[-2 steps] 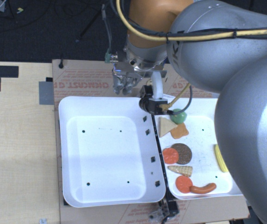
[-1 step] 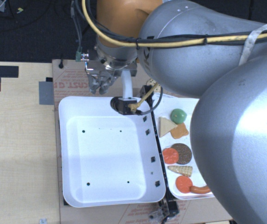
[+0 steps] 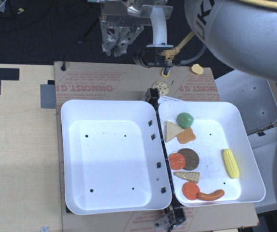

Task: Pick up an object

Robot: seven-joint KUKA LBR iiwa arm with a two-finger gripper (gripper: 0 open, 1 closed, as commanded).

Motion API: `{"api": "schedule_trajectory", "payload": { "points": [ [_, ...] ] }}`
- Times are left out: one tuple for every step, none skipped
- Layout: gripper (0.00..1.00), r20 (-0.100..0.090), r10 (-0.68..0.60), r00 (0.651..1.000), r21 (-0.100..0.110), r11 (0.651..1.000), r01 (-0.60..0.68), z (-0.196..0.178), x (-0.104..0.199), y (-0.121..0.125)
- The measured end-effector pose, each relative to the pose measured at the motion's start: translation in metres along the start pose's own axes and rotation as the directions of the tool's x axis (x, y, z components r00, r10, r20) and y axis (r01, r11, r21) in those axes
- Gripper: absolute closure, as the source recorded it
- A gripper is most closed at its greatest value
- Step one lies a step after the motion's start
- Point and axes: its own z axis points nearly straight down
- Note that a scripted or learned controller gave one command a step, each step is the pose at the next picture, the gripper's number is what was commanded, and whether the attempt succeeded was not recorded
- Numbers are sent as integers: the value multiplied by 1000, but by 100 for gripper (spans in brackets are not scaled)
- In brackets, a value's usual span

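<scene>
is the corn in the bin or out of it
In. The corn lies flat on the floor of the right bin, near its right wall.

Pale wooden bench (image 3: 17,144), dark cabled floor (image 3: 41,28)

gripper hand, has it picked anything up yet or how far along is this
Nothing looks done yet: the hand sits at the top of the view, beyond both bins, with no item visible in it. The corn, green ball and sausage lie in the right bin. Reaching and grasping remain.
</scene>
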Motion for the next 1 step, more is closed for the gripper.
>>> {"api": "schedule_trajectory", "payload": {
  "points": [
    [100,9,9,1000,17,1000,-9,13,-54,28]
  ]
}}
